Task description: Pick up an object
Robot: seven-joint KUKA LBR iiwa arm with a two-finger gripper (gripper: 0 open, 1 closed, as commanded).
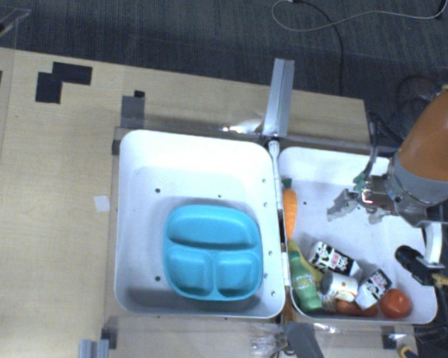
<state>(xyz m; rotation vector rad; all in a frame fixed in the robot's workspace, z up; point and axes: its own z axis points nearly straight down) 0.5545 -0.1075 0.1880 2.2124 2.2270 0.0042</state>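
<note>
Camera view shows the small black-and-white carton [332, 259] lying in the right white bin [318, 175], long axis slanting down to the right. It lies below and slightly left of the two-finger gripper [354, 201], which hangs released, grasping nothing, well apart from the blue plastic divided tray [212, 250].

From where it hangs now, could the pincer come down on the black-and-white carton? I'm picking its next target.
Probably yes. The pincer hangs over bare floor of the right bin, and the black-and-white carton lies just nearer the camera, uncovered on top, though a green bottle and a can crowd its sides.
</note>
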